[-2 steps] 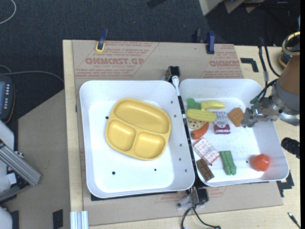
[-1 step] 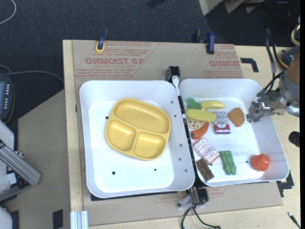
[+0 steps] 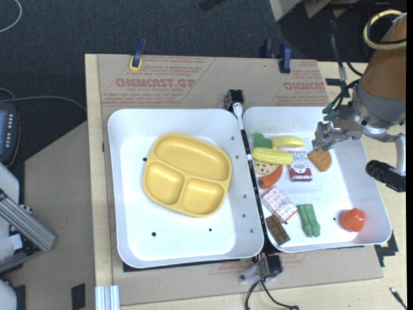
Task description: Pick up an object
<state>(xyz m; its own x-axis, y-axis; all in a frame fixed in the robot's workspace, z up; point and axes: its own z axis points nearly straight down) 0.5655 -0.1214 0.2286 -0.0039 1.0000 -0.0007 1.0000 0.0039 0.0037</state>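
- Arm is reaching in from the right, leaning over the far right corner of the right bin.
- Gripper is hanging low over the bin's far middle, right above a brown bread-like piece; looks like it's lining up on that one.
- Whether the gripper is open or closed, can't tell at this slant; nothing is clearly being held.
- Brown piece is sitting on the bin floor just right of a small red-and-white packet, so a grab there is risking a bump on the packet.
- Toy food is crowding the left half of the right bin: corn cob and banana far, cookie and an orange-red piece beside them, a card packet, chocolate bar and green beans near.
- Tomato is sitting alone near the near right corner, well apart from the pile; probably an easier pick.
- Left bin is holding a yellow divided plate, likely just parked there, nothing on it.
- Task judgement: pick is not yet made, approach stage only.
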